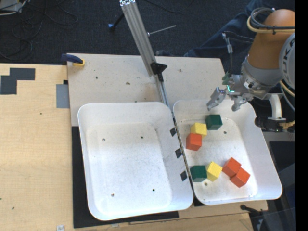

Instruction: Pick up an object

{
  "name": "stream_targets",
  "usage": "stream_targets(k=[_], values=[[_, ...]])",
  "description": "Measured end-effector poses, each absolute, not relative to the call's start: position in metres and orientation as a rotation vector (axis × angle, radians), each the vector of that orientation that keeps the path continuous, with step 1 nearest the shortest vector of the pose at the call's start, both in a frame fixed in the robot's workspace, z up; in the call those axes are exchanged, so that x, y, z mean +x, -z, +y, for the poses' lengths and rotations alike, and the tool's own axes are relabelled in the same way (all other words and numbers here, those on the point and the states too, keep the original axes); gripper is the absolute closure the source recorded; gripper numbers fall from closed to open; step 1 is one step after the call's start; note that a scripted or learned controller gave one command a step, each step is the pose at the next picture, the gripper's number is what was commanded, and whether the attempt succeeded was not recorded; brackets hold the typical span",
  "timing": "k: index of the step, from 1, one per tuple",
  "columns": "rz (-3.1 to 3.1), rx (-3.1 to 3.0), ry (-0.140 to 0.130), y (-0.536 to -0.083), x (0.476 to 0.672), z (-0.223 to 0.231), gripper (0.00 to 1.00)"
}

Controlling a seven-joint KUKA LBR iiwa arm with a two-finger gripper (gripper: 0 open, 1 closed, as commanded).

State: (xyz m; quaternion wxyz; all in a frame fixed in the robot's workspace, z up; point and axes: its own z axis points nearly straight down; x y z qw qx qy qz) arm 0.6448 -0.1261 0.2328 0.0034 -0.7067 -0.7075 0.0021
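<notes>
Your gripper hangs just above the green block in the right bin, jaws spread and empty. Nothing is picked yet; descent and grasp remain.

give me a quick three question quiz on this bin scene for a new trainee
1. True or false: the pincer holds a block.
2. Which bin holds the blocks? A) the right bin B) the left bin
3. Which block lies nearest the pincer?

Key: 1 false, it hangs open above the bin's far edge. 2 A. 3 the green block.
</notes>
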Motion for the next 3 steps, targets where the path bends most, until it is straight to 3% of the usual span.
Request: stream_targets(k=[1, 3], values=[[-2.223, -2.216, -0.003, -0.236, 0.646, -0.126, 0.0], [-2.219, -2.218, -0.006, -0.128, 0.637, -0.114, 0.0]])
